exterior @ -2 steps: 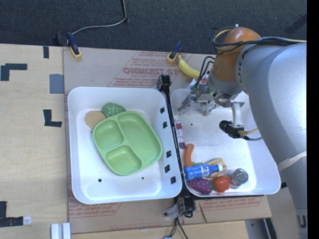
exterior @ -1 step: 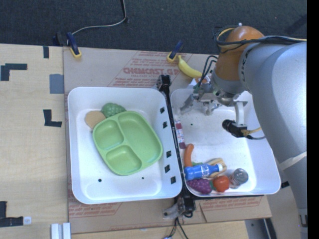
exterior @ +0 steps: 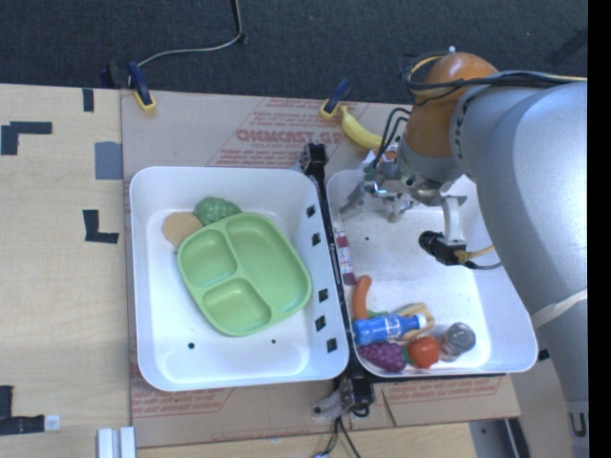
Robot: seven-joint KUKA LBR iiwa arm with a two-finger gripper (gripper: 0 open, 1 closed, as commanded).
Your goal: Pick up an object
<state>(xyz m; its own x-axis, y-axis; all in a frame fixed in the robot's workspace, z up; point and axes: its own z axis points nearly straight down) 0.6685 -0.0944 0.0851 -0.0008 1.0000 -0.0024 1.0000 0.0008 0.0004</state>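
Small toys crowd the near rim of the right bin while the arm hangs over its far end.

At about 6 o'clock in the right bin lie a purple grape bunch, a red tomato, a blue bottle, a silver-grey can and an orange carrot, all touching or just beside one another. The hand sits near 12 o'clock of this bin, low over the white floor, well apart from that cluster; I cannot tell whether it is spread or pressed together, and nothing shows pinched in it. A yellow banana lies on the tabletop beyond the bin's far rim. In the left bin a green divided tray rests at centre, with a green leafy toy and a tan round piece touching its 11 o'clock edge.
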